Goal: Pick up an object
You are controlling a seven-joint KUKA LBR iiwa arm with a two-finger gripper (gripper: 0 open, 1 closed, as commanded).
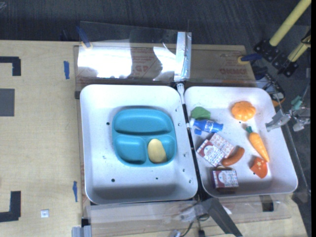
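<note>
Two white bins sit side by side on the bench. The left bin [94,132] holds a blue tray [143,135] with three compartments; a yellow egg-shaped item [157,150] lies in the tray's lower right compartment. The right bin [284,181] holds the loose objects. A green item [200,113] lies near the bin's left wall, with a blue bottle [207,126] just below it. An orange fruit [243,110] sits toward the upper right. A carrot [257,144] lies at a slant below the fruit, its tip pointing down and right. A patterned carton [215,149] lies near the centre, touching a sausage [233,156] on its right. A red item [259,167] rests below the carrot tip. A dark red box [225,177] lies near the bin's lower edge. The gripper [284,117] is at the right bin's right rim, level with the fruit and apart from every object. Whether it is spread or closed cannot be determined at this resolution; nothing is visible in its grasp.
</note>
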